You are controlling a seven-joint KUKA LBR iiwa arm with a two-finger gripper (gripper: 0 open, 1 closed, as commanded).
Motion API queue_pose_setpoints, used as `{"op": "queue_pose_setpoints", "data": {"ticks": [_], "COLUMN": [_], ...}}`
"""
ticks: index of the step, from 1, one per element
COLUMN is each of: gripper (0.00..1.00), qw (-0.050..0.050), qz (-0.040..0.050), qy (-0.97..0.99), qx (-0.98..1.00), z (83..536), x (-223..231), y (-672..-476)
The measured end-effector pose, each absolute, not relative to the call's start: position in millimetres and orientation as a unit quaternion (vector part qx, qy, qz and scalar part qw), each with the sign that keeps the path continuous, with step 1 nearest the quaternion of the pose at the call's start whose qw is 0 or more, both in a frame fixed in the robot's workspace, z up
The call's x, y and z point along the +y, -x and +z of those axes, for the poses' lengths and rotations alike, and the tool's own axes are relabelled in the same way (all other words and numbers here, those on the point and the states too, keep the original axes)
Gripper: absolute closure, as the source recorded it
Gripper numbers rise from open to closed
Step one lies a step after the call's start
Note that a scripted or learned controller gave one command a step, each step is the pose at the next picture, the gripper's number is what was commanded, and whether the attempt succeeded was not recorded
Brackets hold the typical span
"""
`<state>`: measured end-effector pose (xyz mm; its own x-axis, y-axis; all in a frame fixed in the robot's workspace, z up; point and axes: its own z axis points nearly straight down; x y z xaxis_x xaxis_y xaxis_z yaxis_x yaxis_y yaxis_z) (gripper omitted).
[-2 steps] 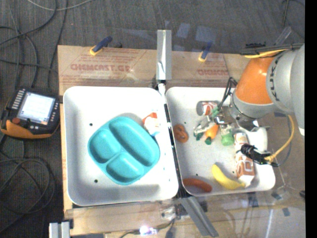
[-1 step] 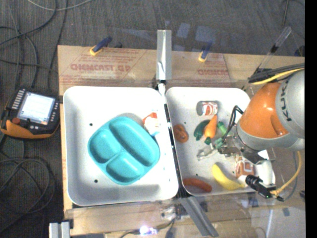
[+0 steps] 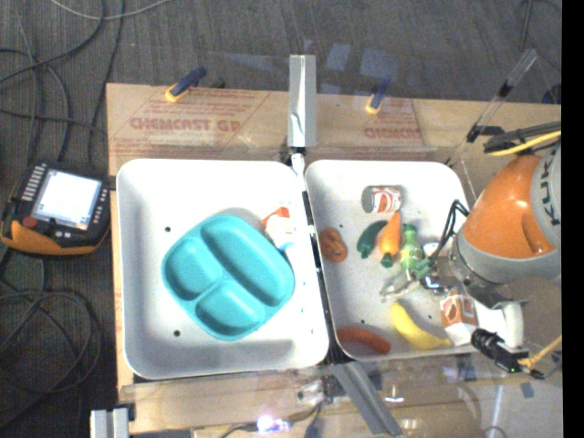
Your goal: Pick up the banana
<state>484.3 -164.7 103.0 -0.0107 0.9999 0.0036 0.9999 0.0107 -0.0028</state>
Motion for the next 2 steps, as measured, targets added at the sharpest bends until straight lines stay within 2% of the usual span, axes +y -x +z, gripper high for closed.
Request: {"op": "queue_pose_setpoints", "data": {"ticks": [1,2], "gripper": [1.00,0.00], "qw": [0.005,0.005], "qz": [0.0008,0.0008], "qy": [0.704,0.704], "qx": [-0.710,-0.710], "z": [109.3,109.2], "x": [-164.8,-164.8], "y": [-483.9,-483.8]}}
